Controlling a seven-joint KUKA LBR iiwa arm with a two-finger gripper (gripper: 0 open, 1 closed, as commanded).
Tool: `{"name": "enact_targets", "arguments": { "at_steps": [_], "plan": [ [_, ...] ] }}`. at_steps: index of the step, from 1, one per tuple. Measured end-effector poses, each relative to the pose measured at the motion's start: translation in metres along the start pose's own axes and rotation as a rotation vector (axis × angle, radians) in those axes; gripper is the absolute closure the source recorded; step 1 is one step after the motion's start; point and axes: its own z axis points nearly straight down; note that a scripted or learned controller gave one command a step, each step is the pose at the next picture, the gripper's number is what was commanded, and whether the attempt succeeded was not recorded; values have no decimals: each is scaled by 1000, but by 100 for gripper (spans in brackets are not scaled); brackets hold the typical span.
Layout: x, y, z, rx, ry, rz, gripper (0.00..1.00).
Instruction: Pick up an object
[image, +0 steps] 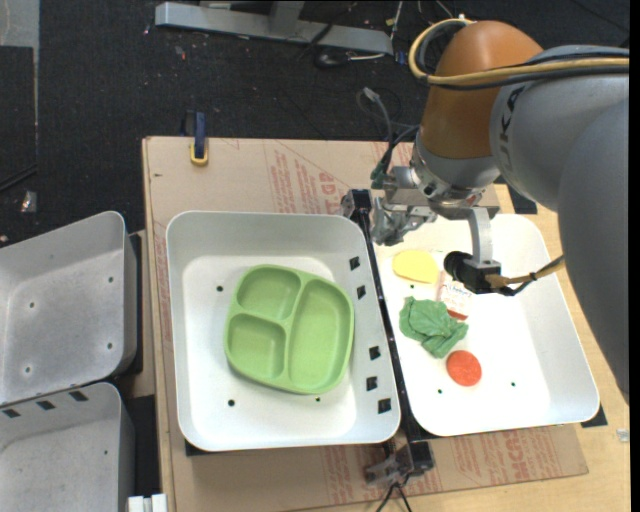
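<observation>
A pale yellow, flat, rounded piece (415, 265) is lying near the back of the right bin (560, 400), close to its left wall. Just in front of it, a crumpled green, leaf-like object (430, 325) is resting on the bin floor, with a small white and red item (456, 296) touching its upper right edge, too small to make out clearly. A flat orange-red disc (463, 368) is sitting just in front of the green object, slightly to its right, and lying apart from the bin walls.
</observation>
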Motion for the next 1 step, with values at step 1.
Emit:
{"name": "enact_targets", "arguments": {
  "at_steps": [1],
  "plan": [
    [56,6,11,-1,0,-1,100]
  ]
}}
